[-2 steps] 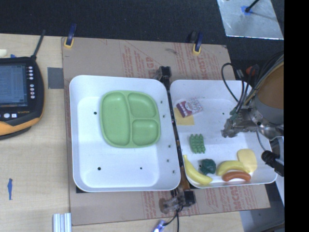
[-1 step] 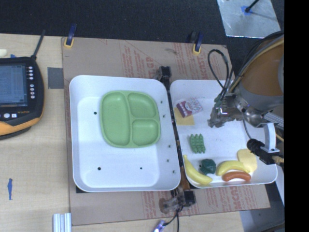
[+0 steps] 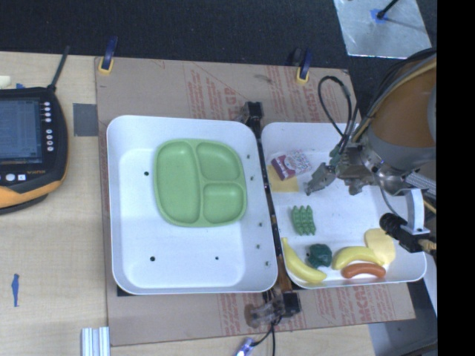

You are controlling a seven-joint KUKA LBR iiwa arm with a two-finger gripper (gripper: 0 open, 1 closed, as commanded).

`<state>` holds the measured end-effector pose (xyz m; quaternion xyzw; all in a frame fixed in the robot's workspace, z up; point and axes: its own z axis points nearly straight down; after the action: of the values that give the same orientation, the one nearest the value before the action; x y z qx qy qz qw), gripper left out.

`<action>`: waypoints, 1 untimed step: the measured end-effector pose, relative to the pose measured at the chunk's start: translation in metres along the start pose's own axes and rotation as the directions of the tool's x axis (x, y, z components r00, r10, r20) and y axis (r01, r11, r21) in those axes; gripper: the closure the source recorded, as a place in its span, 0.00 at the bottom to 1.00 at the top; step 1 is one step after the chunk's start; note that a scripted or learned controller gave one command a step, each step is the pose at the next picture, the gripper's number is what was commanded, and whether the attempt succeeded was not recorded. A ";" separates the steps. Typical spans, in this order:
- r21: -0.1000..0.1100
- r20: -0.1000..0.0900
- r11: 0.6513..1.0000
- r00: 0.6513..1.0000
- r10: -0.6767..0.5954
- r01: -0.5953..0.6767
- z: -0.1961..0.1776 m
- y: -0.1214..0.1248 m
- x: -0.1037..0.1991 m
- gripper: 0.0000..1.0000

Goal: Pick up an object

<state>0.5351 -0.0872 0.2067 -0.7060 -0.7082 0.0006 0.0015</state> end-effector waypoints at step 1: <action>0.002 0.001 1.000 1.000 -0.001 0.001 0.073 0.008 -0.007 0.00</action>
<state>0.5428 -0.0937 0.1336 -0.7055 -0.7087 0.0019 0.0018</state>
